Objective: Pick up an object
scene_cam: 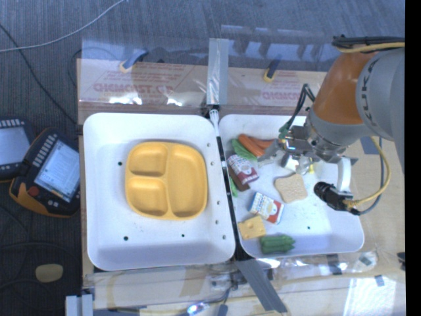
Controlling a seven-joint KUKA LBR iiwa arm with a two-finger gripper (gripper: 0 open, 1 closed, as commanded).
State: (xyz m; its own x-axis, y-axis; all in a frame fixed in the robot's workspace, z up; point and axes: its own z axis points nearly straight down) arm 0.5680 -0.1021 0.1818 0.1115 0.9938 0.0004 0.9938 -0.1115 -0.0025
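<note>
White plastic makes up both bins. The left bin (99,196) holds one thing — a yellow divided plate (166,179) with three compartments, lying flat near the middle of the bin floor.

The right bin (329,232) carries the clutter, and each item can be placed against the slice of toast (291,188) near its centre. Left of the toast and slightly nearer the camera lies a small white-and-red carton (266,207). Further left, against the wall shared with the other bin, sits a dark red packet (242,172). Beyond the toast toward the far-left corner rest an orange carrot (254,143) and a green vegetable (242,151) just beside it. Nearer the camera than the toast lie a yellow cheese wedge (252,228) and, closer still to the front wall, a green pepper-like piece (276,243).

The gripper (294,157) hangs just beyond the toast — apart from it — under the grey and orange arm (355,91). Nothing sits between its fingers, though their spacing is too indistinct to judge.
</note>
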